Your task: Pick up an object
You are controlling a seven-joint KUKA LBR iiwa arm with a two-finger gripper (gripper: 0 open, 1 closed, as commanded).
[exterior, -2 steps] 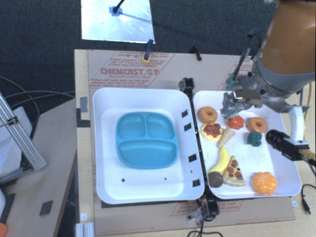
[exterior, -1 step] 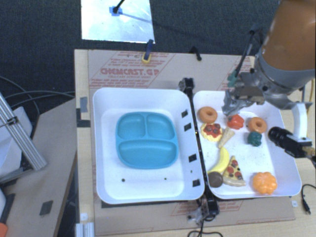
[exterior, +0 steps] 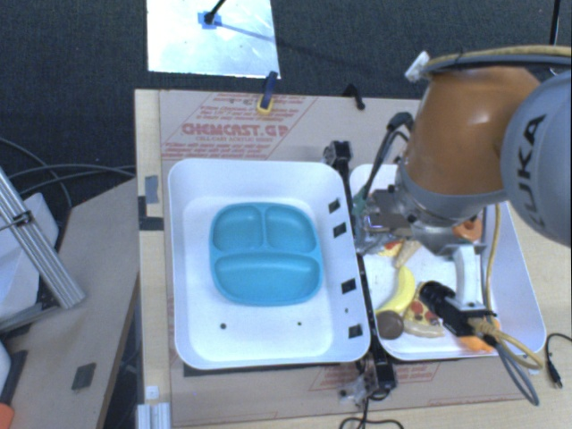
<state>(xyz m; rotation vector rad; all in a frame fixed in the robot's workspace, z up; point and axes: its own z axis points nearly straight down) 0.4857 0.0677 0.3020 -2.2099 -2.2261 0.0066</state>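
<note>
My gripper (exterior: 382, 224) is low over the right bin (exterior: 527, 315), near its left wall, with the big orange and grey wrist above hiding most of it. Just in front of the gripper lies a yellow banana (exterior: 402, 290). A brown rounded piece (exterior: 391, 325) and a pizza-slice toy (exterior: 424, 321) rest at the banana's near end. An orange item (exterior: 470, 231) peeks out from behind the wrist. I see nothing between the fingers.
The left bin (exterior: 192, 266) holds a blue divided plate (exterior: 265, 253). A black divider with clips (exterior: 350, 257) runs between the bins. Another orange piece (exterior: 476, 343) lies near the right bin's front edge. The arm covers the right bin's back half.
</note>
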